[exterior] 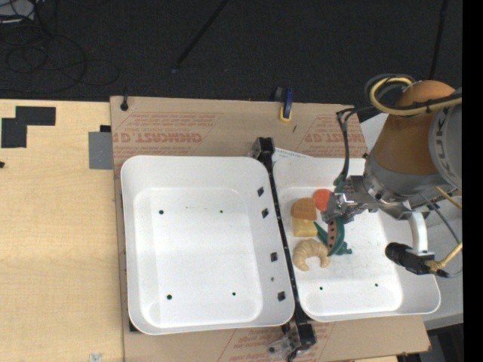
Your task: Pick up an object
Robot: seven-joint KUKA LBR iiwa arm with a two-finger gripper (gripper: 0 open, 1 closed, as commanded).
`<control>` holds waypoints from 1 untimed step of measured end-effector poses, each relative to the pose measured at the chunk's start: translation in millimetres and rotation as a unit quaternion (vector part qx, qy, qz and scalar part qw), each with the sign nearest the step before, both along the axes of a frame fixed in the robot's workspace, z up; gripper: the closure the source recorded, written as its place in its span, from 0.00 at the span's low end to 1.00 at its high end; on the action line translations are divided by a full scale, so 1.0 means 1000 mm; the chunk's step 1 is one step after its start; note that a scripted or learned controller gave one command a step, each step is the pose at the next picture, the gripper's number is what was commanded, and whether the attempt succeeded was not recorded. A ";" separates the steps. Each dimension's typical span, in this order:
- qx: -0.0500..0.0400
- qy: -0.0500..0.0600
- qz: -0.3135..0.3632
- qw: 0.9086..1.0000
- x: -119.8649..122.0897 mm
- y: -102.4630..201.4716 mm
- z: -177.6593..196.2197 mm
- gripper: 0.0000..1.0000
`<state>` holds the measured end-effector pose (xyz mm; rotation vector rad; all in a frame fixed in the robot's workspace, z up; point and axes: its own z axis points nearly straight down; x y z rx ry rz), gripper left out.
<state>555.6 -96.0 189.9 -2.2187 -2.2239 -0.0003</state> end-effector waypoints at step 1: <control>0.001 0.003 0.000 1.000 -0.062 0.039 0.026 1.00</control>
